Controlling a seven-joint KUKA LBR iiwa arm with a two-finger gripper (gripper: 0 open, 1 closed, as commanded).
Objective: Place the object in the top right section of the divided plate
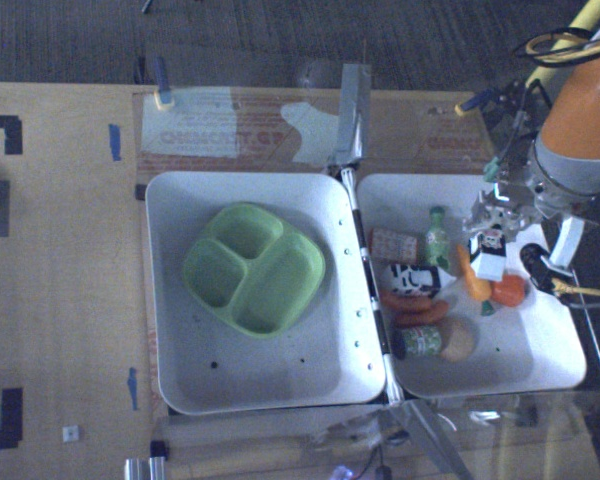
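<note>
My gripper [492, 230] hangs over the right bin [540, 368]; I cannot tell its state. One green divided plate [255, 266], three sections, lies alone in the left bin [180, 368]. The objects, including one green bottle [437, 238] and one carrot [472, 276], lie in the right bin.

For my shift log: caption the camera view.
End effector hovers over right bin; green divided plate in left bin.

arm [578, 118] cut off at right edge; gripper [492, 226] blurred against clutter, grasp unclear
</note>
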